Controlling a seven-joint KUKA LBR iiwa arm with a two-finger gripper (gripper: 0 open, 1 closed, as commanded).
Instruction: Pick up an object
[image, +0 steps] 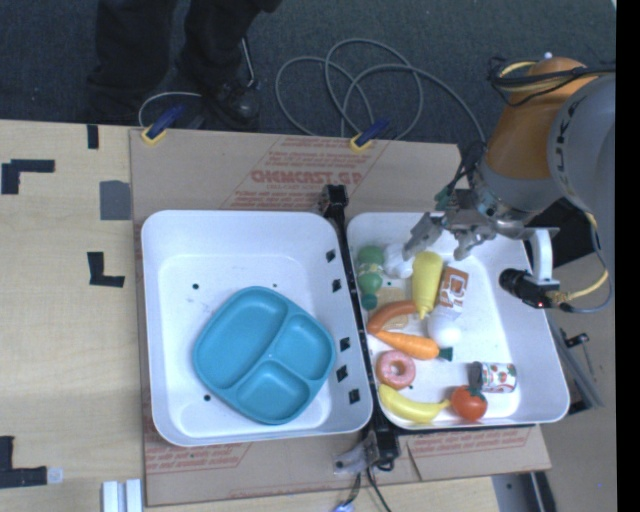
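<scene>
Nothing had been lifted yet: the gripper (444, 237) hung with fingers spread just above the yellow bottle (427, 280) in the right bin (548, 368), the grasp itself left to do.

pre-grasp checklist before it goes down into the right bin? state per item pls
1. Gripper over the target bin: ok, it sits above the upper part of the right bin.
2. Nothing between the fingers: ok, they are spread with no item in the gap.
3. Candidate below: ok, the yellow bottle lies just under the gripper.
4. Room around the candidate: not ok, the green item, the small carton and the carrot crowd it.
5. Height above the items: cannot tell from this slanted view.
6. Left bin: ok, the blue tray lies apart from the work.
</scene>
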